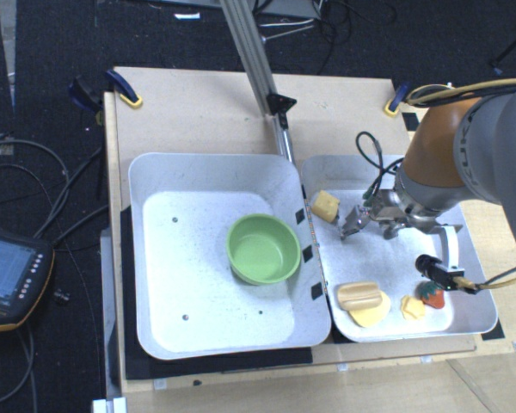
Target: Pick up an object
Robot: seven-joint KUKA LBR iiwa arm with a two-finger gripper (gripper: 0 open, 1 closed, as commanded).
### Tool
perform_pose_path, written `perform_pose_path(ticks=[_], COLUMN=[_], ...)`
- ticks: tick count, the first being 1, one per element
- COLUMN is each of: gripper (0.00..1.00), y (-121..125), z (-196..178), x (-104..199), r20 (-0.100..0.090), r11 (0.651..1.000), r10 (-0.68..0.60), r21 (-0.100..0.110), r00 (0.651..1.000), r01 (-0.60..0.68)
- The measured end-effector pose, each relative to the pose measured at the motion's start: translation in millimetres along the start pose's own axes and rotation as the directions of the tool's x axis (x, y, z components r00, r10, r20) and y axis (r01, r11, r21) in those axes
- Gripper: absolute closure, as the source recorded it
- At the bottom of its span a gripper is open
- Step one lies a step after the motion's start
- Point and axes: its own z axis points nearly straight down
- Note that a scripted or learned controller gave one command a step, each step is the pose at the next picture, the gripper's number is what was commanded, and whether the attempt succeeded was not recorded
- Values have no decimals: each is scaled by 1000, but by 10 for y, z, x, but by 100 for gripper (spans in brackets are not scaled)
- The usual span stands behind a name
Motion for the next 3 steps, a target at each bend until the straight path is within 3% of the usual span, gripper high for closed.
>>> perform_pose_path(ticks=[1,3], gripper=[100,100], y=[11,87], z=[-127,-1138], x=[-2,-14], r20=[0,2], r11=[1000,1000], r10=[0,0], r21=[-4,-8], r00=[1000,1000], r01=[0,0])
